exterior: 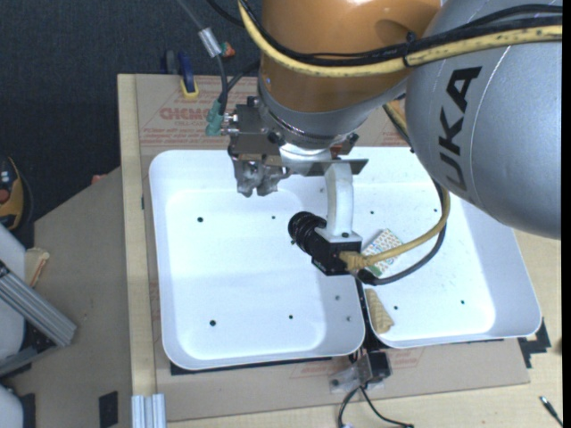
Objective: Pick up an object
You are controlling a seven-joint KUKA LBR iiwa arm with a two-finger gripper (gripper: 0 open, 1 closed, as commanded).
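My gripper (259, 178) hangs over the far part of the left bin (223, 328), under the orange wrist band. Nothing shows beneath it but bare white floor. A small patterned packet (385, 242) lies in the right bin (482, 301) near its left side, partly covered by a yellow cable. A tan wedge-shaped piece (379, 311) rests by the wall between the two bins, at the front. Both objects are well to the right of and nearer than my gripper.
A white bracket with a black attachment (314, 239) hangs from the arm over the divide between the bins. The big grey arm body (500, 105) covers much of the right bin's far side. Cables and a connector (366, 368) lie at the bench's front edge.
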